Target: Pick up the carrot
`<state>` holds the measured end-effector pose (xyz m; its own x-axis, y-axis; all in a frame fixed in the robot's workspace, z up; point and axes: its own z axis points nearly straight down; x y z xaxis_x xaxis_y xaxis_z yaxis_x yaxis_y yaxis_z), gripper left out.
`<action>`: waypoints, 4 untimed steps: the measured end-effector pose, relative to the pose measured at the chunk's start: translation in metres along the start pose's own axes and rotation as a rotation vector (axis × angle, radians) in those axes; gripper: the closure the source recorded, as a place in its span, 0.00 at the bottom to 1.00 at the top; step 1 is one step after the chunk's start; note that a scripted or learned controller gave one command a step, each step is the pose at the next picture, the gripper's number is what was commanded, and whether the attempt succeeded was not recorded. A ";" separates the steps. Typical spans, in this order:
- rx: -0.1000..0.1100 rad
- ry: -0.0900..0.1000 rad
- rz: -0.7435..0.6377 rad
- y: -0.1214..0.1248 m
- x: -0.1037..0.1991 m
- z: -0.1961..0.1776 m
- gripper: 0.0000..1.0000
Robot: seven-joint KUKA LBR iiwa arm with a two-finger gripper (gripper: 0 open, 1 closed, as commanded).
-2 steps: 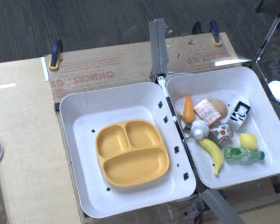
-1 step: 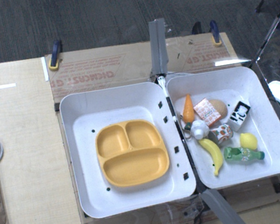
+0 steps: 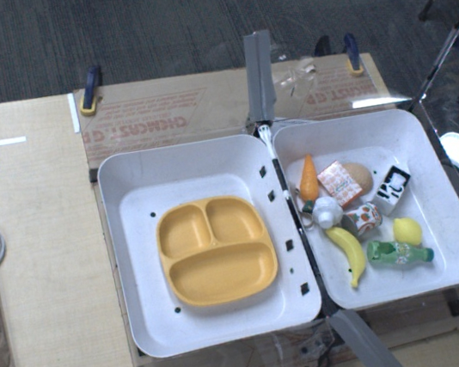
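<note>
The carrot (image 3: 308, 176) is orange and tapered, lying nearly upright along the left side of the right bin (image 3: 439, 187), its narrow tip toward the back. Its lower end meets a small green and white item (image 3: 310, 206). A red and white packet (image 3: 339, 184) lies just to its right.
The right bin also holds a banana (image 3: 350, 252), a lemon (image 3: 406, 230), a green bottle (image 3: 398, 254), a small can (image 3: 366, 217), a tan roll (image 3: 358, 174) and a black and white box (image 3: 391, 185). A yellow divided plate (image 3: 217, 249) sits in the left bin (image 3: 134, 238).
</note>
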<state>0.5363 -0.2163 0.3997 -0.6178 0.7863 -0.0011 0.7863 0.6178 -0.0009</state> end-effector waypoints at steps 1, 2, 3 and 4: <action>-0.002 -0.003 -0.372 -0.036 0.021 -0.042 1.00; -0.001 -0.002 -0.615 -0.049 0.031 -0.043 1.00; -0.002 -0.002 -0.953 -0.048 0.031 -0.042 1.00; -0.002 -0.004 -1.332 -0.044 0.027 -0.042 1.00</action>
